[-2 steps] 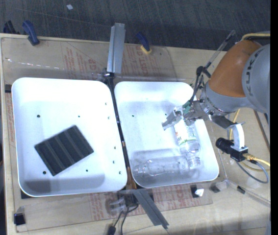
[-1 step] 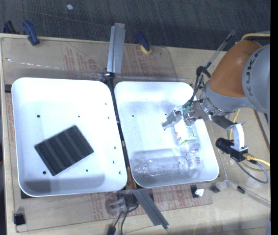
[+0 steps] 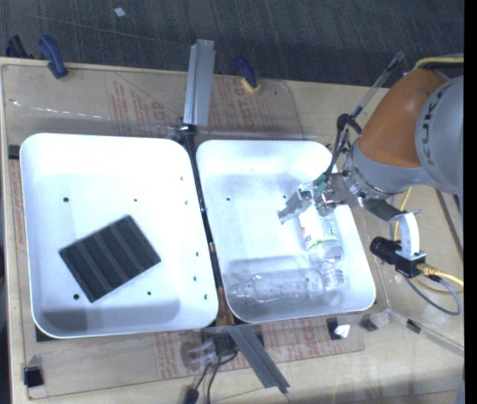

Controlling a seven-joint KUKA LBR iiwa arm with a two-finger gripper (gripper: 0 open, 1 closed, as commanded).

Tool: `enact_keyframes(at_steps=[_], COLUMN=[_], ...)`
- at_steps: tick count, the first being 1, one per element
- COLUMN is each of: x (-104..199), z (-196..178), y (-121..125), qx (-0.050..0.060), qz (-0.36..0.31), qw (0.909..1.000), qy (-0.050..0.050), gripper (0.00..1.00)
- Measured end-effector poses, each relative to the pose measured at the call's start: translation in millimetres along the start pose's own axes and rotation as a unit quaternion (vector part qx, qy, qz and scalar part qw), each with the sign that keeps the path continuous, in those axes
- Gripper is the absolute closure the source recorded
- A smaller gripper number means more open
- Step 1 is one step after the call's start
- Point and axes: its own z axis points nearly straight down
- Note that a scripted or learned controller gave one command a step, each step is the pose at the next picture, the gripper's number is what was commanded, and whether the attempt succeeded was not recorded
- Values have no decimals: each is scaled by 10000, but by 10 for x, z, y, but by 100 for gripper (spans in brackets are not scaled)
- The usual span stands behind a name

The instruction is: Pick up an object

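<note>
The claw (image 3: 305, 202) hangs over the right bin (image 3: 221, 225); whether it is apart or together cannot be told. Two clear plastic bottles (image 3: 322, 247) lie in that bin's near right corner; label text unreadable. A black ribbed pad (image 3: 109, 257) lies in the left bin (image 3: 40, 167).

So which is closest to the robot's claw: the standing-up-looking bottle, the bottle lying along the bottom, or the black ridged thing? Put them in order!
Measured from the gripper in the camera view:
1. Small labelled bottle, right bin, just below it.
2. Clear bottle lying down, along the right bin's near edge.
3. Black ridged pad, left bin, farthest.
</note>
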Motion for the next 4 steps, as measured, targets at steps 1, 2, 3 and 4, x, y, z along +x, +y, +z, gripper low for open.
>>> enact_keyframes(at_steps=[1,2,3,4], x=[0,-48,-48,-48], z=[0,227,227,227], y=[0,212,212,212], qx=[0,7,7,7], qz=[0,18,18,18], qw=[10000,10000,10000,10000], qy=[0,2,2,2], gripper=[0,0,0,0])
